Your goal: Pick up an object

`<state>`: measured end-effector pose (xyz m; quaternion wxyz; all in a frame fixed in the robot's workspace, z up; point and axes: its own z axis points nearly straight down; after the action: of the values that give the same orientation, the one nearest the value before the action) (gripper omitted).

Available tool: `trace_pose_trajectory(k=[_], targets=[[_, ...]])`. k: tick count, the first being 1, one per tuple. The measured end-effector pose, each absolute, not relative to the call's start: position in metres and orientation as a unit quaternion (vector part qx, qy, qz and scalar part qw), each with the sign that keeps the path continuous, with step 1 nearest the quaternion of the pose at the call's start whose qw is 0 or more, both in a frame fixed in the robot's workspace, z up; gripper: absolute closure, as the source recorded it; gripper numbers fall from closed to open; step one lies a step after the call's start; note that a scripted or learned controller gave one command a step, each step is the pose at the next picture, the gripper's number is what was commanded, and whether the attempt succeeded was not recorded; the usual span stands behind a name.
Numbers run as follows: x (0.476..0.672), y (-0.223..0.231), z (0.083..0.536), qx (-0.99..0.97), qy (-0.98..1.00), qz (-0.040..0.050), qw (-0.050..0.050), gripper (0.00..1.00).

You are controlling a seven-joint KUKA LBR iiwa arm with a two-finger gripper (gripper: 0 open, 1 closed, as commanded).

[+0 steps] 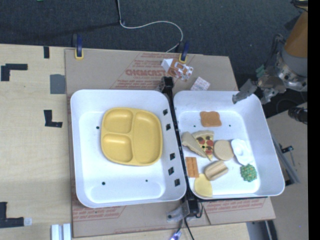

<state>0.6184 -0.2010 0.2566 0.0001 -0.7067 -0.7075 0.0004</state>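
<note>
The right bin (pixel 265 134) holds several toy foods: an orange toast slice (pixel 210 118), a pizza wedge (pixel 204 141), a tan round cookie (pixel 223 150), a white piece (pixel 238 146), green broccoli (pixel 248 172), a hot dog bun (pixel 216 170), an orange stick (pixel 191 166) and a yellow wedge (pixel 203 187). My gripper (pixel 243 93) hangs over the bin's far right corner, apart from all of them, with nothing seen in it.
The left bin (pixel 85 149) carries a yellow divided plate (pixel 132 135). Paper tags (pixel 177 70) lie on the cardboard behind the bins. A white cable (pixel 150 25) runs along the back. The arm (pixel 292 49) comes in from the upper right.
</note>
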Motion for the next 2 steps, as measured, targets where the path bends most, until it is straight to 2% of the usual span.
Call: trace_pose_trajectory(k=[1,2], targets=[[0.629,-0.166,0.076,-0.706,-0.708,0.0016,0.002,0.00],[0.670,-0.151,0.085,-0.706,-0.708,-0.0007,-0.001,0.00]])
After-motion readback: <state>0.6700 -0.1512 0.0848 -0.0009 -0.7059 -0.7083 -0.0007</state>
